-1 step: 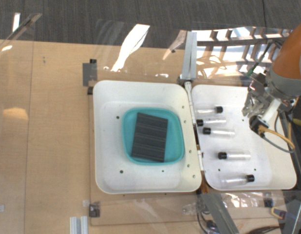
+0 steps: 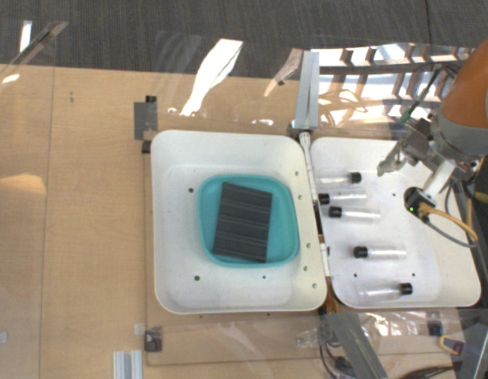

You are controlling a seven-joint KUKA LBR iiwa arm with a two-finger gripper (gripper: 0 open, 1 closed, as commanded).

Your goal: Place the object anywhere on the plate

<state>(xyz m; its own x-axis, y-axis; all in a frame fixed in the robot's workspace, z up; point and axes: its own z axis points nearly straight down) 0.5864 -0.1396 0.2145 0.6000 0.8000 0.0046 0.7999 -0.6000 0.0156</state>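
A dark grey ribbed rectangular block (image 2: 243,222) lies flat in the middle of the teal plate (image 2: 285,235), which rests in the left white bin (image 2: 173,235). Nothing touches the block. My arm, with its orange band (image 2: 474,93), reaches in at the right edge above the right bin (image 2: 457,283). Its gripper (image 2: 410,152) hangs over that bin's far right part, well away from the plate and the block.
Several clear tubes with black caps, such as one tube (image 2: 343,179) and another tube (image 2: 379,253), lie scattered in the right bin. Cables (image 2: 453,227) hang from the wrist over its right side. A metal rail (image 2: 305,93) stands behind the gap between the bins.
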